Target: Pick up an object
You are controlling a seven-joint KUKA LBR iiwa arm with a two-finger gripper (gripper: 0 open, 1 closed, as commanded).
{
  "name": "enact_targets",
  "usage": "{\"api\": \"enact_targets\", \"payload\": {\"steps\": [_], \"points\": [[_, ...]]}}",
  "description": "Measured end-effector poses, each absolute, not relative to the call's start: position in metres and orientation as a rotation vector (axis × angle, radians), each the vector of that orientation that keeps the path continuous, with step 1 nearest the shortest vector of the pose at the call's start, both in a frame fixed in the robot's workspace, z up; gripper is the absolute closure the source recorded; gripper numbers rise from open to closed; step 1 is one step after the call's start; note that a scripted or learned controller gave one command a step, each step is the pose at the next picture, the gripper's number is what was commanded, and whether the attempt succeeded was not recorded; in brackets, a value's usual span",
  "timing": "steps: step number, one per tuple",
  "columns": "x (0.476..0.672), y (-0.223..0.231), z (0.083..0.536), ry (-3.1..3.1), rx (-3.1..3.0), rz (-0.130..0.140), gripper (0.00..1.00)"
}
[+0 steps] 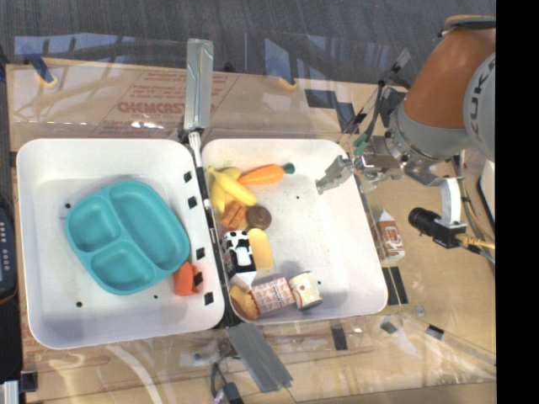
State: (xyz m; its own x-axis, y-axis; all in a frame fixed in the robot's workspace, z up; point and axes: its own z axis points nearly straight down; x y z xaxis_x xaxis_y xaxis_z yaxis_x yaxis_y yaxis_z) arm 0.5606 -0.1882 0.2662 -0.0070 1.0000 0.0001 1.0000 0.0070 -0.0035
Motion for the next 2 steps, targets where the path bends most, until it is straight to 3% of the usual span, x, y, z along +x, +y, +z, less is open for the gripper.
{"api": "enact_targets", "payload": {"steps": [1,2], "points": [[0.602,-0.123,0.124,-2.310,-2.111,0.012,0.00],[0.647,-0.117,0.089,-2.451,-1.937,0.020,0.00]]}}
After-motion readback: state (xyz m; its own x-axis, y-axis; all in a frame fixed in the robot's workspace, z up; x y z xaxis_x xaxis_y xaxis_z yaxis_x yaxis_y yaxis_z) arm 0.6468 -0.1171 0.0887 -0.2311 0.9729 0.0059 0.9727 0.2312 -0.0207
